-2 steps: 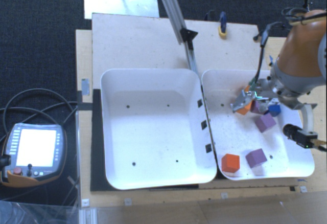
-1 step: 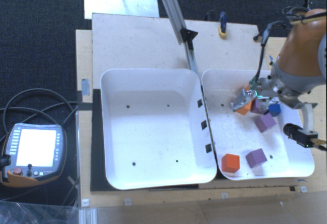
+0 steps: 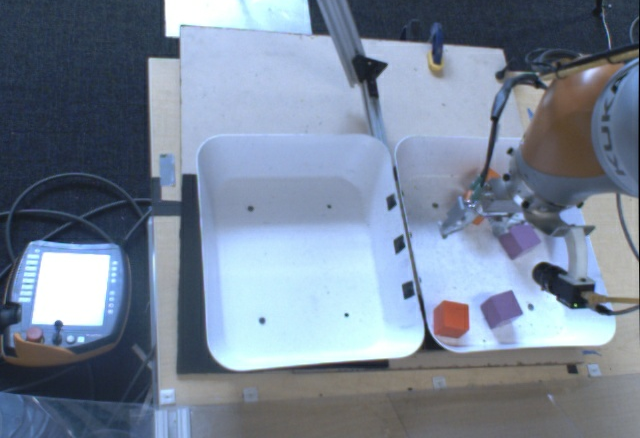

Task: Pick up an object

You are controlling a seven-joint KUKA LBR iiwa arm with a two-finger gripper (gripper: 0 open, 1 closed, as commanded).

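The hand (image 3: pixel 462 216) hangs low over the right bin (image 3: pixel 430 161), and whether it is released or clenched I cannot tell. A small orange piece (image 3: pixel 487 178) sits right by it, partly hidden. A purple block (image 3: pixel 519 242) lies just beside the wrist; an orange cube (image 3: pixel 451 318) and another purple block (image 3: pixel 501 308) rest near the front rim. The likely risk is that the hand knocks the partly hidden piece aside rather than gripping it.
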